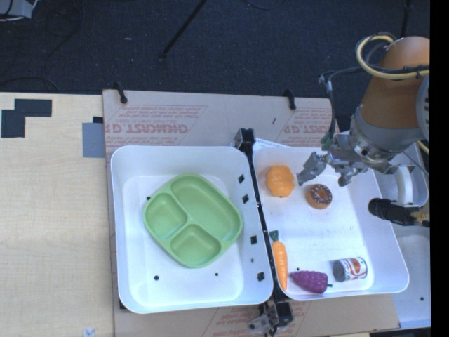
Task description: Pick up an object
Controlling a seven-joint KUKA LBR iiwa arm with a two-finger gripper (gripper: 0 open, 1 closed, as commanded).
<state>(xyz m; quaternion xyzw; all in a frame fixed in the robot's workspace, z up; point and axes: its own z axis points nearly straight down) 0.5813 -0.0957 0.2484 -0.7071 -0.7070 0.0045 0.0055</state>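
The claw (328, 173) hangs spread wide, gripping nothing, with the donut (319, 196) just below it.

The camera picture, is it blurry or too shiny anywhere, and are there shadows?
In the camera view, the white bins look very bright and washed out, so their edges are soft; the green divided plate casts just a faint shadow; the gripper looks a bit fuzzy above the donut; the floor at the top is dark; small things like the can lack fine detail.
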